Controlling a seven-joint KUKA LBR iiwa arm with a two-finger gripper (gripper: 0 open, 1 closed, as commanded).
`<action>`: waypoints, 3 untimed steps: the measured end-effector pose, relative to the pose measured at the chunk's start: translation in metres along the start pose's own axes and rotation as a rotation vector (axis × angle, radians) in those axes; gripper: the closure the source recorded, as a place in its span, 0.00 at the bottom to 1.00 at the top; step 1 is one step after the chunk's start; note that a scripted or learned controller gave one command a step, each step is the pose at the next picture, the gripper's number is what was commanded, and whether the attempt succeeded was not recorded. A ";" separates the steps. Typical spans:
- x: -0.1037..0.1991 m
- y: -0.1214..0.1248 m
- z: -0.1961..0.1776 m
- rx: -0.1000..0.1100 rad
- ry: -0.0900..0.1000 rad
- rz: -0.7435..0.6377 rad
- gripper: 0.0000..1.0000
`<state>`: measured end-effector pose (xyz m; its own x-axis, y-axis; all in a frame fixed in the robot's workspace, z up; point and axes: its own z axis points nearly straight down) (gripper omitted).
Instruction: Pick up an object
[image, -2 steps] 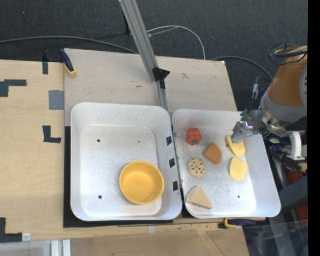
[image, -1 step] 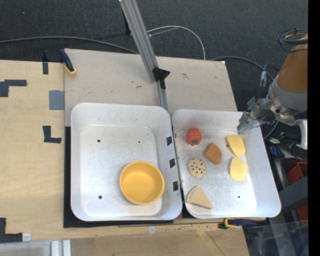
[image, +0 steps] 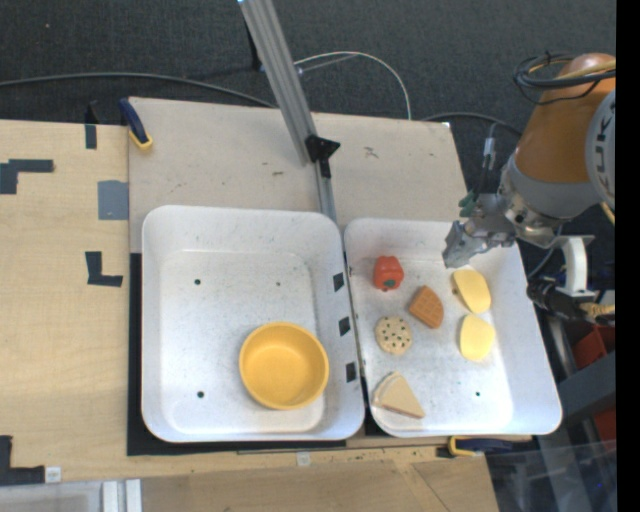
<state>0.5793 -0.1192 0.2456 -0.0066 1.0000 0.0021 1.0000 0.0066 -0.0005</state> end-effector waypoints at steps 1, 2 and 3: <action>0.060 0.003 -0.002 0.000 0.000 -0.001 1.00; 0.106 0.015 0.010 0.002 -0.001 0.001 1.00; 0.156 0.019 0.004 0.001 0.000 0.000 1.00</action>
<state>0.5975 0.0365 0.2418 -0.0070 1.0000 0.0017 1.0000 0.0070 -0.0013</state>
